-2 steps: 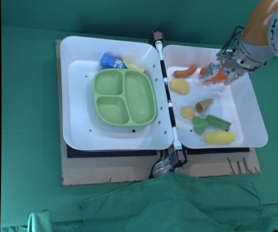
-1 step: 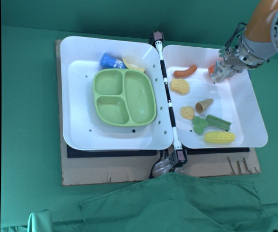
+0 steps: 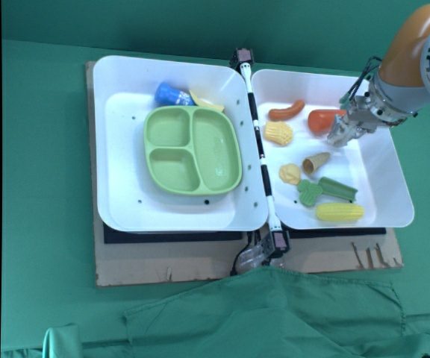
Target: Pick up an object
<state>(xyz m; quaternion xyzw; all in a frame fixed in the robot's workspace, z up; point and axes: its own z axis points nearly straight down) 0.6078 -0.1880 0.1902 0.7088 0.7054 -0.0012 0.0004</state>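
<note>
From where I'm standing the hand [image 3: 343, 134] is down in the right bin [image 3: 394, 192], right beside the red pepper [image 3: 322, 120], can't tell its grip, nothing's lifted yet so the whole pickup's left.

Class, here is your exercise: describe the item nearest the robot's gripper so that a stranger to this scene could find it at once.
Start at the right-hand shallow white bin, the one full of toy food. Go to its far side, where the grey arm's two-finger gripper comes down. Right beside it lies a rounded red plastic toy, fatter and redder than the slim orange-red sausage on its left.
</note>
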